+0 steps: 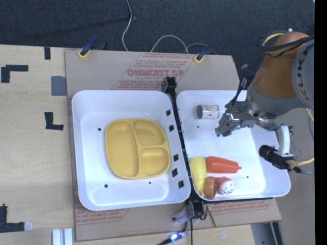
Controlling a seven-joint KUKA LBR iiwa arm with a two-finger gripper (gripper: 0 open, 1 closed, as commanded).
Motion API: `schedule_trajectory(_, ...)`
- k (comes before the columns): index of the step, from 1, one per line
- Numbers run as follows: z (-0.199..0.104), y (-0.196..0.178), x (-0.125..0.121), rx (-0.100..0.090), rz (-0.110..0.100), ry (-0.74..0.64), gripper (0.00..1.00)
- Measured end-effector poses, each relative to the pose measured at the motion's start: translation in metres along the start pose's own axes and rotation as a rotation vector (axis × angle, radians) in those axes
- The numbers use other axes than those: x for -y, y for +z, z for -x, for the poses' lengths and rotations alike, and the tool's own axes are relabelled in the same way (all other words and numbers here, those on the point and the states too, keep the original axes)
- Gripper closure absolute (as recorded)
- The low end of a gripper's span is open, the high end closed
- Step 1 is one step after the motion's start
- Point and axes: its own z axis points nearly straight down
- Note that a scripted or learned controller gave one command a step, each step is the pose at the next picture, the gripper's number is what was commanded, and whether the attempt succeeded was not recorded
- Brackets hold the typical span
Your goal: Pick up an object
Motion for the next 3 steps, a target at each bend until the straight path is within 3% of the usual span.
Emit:
schedule_trajectory(2,-0.103,0.019,0.011,-0.002,-0.006,-0.005,1.00)
schedule_trajectory(3,-0.165,0.010,0.018,-0.003,-0.004,-0.008,1.00)
